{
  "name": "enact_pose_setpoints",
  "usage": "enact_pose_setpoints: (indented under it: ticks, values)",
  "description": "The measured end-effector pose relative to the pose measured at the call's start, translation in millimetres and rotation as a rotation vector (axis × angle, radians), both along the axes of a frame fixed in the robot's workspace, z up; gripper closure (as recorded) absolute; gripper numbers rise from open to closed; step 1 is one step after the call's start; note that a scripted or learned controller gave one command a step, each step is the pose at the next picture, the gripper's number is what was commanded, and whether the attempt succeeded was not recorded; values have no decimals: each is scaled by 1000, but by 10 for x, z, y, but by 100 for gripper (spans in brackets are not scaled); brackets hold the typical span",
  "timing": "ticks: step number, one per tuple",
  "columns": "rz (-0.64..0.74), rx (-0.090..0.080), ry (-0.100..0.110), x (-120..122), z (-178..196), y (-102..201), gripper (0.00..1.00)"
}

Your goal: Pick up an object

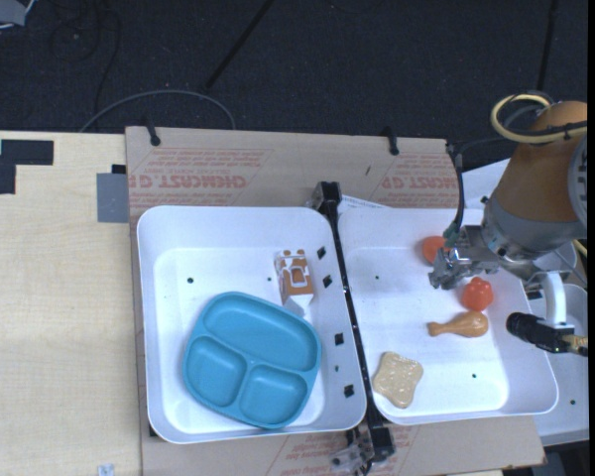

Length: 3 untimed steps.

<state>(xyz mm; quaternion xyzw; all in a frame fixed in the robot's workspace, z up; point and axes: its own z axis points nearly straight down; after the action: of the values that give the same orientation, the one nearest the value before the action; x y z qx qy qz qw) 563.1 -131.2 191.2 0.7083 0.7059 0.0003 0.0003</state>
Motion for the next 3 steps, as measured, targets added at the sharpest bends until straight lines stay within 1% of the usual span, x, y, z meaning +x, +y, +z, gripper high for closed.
enact_pose_setpoints:
  ticks: [1,2,3]
  values:
    - [4,0,0,5,329,-9,100]
    - [7,2,5,7,267,444,100]
    - [9,1,3,72,331,1061,100]
